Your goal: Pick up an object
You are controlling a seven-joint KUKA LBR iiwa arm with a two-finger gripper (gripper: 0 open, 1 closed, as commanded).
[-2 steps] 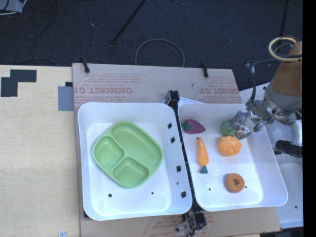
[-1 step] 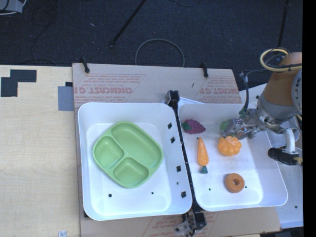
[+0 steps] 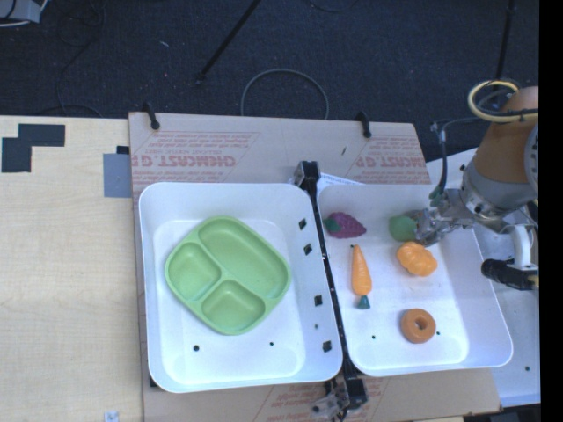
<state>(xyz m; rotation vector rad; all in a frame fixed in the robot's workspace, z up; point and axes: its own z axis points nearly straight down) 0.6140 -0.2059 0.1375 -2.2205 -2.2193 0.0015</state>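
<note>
The gripper (image 3: 428, 227) hangs between the green toy (image 3: 403, 227) and the orange toy (image 3: 416, 259); whether its jaws are wide or narrow I cannot tell. The orange toy is probably light, hard plastic, best pinched across its middle.

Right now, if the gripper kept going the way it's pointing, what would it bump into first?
Probably the green toy. The gripper reaches leftward from the right side of the right bin, and that toy sits just off its tip. The orange toy lies just below that line. Height is hard to judge, so it might pass over.

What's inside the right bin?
Purple grapes, a carrot, a donut, an orange toy and a green toy. The gripper covers the green toy's right side.
</note>
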